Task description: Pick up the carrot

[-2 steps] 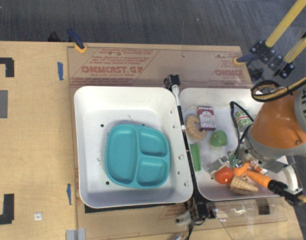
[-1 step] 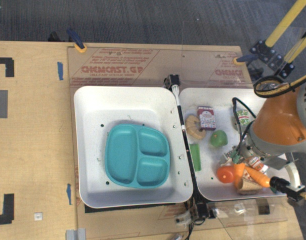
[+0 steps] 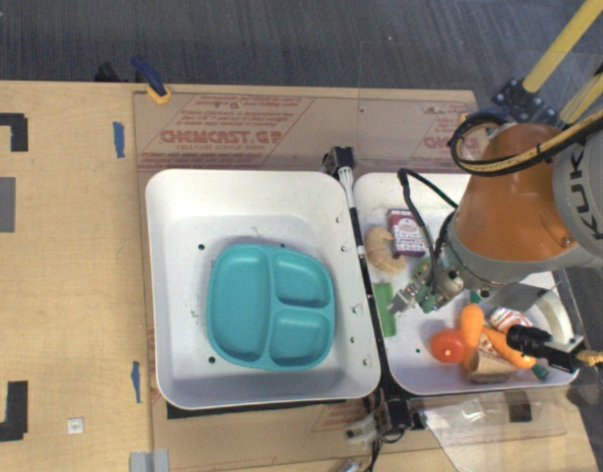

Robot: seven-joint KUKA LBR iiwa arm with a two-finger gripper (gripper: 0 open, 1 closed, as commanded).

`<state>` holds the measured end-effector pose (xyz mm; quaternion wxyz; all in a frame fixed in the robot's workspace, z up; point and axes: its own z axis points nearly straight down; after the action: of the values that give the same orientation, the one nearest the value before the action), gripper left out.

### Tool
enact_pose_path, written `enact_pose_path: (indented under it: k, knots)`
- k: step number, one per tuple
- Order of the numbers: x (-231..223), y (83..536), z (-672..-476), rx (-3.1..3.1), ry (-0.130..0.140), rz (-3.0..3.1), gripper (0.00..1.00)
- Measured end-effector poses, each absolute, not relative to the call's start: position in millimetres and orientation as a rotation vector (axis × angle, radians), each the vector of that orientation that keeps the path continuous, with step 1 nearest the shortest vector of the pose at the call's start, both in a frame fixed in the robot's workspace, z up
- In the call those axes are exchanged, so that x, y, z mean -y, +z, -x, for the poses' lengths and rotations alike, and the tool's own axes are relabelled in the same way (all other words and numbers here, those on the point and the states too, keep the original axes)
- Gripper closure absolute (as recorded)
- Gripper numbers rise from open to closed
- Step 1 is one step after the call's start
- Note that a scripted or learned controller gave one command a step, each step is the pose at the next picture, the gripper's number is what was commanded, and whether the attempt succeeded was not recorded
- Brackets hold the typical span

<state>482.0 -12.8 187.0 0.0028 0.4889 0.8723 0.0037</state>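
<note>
The carrot (image 3: pixel 475 324) lies in the right bin (image 3: pixel 409 372), near its front edge, beside a red ball (image 3: pixel 447 346). Going left to right — a teal tray (image 3: pixel 271 305) sits in the left bin (image 3: pixel 173 264), then the gripper (image 3: pixel 426 293) hangs just left of the carrot — whether its jaws are spread or pressed together, I cannot tell.

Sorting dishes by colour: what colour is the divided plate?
Teal, clearest in the camera view: divided plate.

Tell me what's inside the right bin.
In the right bin: a carrot, an orange-red ball, a small box, a tan bagel-like piece and a green piece. The arm covers the bin's upper right.
</note>
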Motion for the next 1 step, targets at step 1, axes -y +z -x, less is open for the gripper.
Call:
enact_pose_path:
  k: [1]
  knots:
    - [80.2,362.9,-499.3,-2.879,0.005,-1.217,1.0]
